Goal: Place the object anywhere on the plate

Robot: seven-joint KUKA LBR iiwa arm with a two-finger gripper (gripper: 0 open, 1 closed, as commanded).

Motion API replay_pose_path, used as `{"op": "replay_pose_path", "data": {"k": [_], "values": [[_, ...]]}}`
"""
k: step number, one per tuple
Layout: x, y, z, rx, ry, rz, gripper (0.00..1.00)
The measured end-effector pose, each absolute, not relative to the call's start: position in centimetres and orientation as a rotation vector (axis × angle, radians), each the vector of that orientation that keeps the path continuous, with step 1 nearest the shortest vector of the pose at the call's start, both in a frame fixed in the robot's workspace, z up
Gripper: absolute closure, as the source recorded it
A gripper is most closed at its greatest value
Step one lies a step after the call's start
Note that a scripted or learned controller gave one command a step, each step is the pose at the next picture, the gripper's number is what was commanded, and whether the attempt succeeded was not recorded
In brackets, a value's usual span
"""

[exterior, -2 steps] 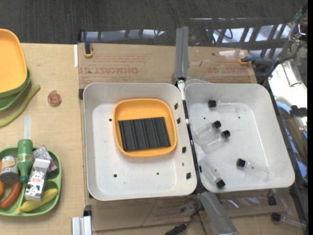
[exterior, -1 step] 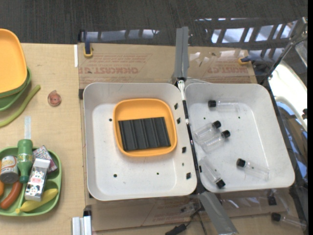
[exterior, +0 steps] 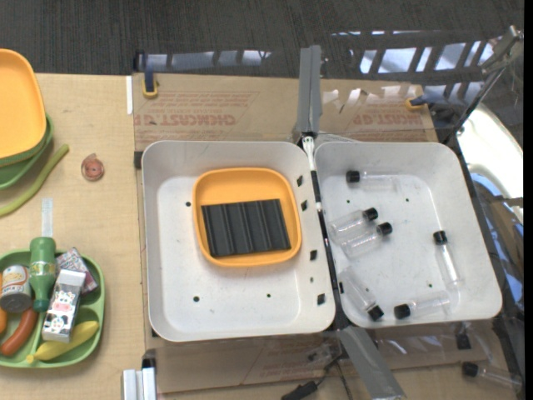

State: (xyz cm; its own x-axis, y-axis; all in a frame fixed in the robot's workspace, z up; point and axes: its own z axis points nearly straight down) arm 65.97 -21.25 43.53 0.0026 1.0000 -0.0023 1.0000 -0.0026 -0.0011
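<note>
Orange square plastic plate (exterior: 247, 192) holding a dark ribbed rectangular slab (exterior: 246, 227) sits in the left shallow white bin (exterior: 166, 290). Clear black-capped plastic vials (exterior: 364, 219) lie scattered in the right white bin (exterior: 466, 223).

Just one camera here, mounted up above the bench (exterior: 92, 215) and looking down at a slant, so the far edge and the dark floor (exterior: 250, 15) sit along the top of the frame. It's set back enough to take in both white bins whole: left bin (exterior: 166, 307) about centre, right bin (exterior: 475, 290) toward the right side. There's spare bench showing on the left, and the near bench edge gets cut off at the bottom.
</note>
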Motion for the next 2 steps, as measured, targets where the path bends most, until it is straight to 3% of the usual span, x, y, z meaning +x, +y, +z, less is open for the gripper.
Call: {"op": "replay_pose_path", "data": {"k": [1,2], "values": [[62.6,-21.1,38.3,2.006,2.419,-0.004,0.0],[60.6,-22.2,35.0,1.586,2.713,-0.001,0.0]]}}
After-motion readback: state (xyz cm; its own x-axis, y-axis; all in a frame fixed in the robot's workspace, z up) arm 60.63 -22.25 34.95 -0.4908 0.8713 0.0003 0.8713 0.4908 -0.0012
